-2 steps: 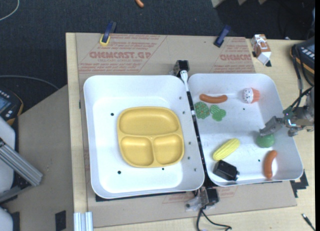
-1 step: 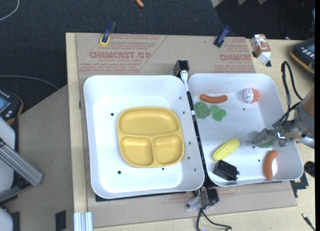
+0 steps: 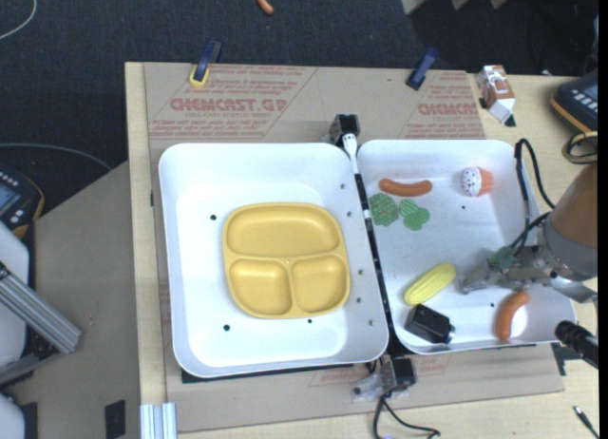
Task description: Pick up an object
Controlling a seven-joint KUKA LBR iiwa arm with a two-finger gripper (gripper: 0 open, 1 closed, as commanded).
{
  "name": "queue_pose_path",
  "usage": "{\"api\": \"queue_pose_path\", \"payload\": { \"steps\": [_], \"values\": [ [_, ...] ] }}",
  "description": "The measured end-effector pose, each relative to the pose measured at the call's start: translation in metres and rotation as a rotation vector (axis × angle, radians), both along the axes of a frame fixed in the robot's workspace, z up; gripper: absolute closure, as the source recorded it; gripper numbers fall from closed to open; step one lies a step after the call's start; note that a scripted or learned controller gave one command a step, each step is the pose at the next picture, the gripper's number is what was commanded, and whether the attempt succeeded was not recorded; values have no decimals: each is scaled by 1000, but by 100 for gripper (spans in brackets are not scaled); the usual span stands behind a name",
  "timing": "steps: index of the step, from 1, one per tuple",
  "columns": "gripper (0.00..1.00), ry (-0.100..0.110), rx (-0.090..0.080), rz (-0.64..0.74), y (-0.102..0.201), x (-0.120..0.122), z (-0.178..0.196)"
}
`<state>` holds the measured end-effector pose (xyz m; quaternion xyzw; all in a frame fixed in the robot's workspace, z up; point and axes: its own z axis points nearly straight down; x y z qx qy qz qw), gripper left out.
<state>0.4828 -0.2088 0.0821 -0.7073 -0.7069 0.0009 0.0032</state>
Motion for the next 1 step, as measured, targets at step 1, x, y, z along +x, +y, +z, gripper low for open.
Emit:
{"api": "queue_pose_path", "payload": {
  "steps": [1],
  "values": [
    [100,-7,-4,-1,-1,1,14]
  ]
}}
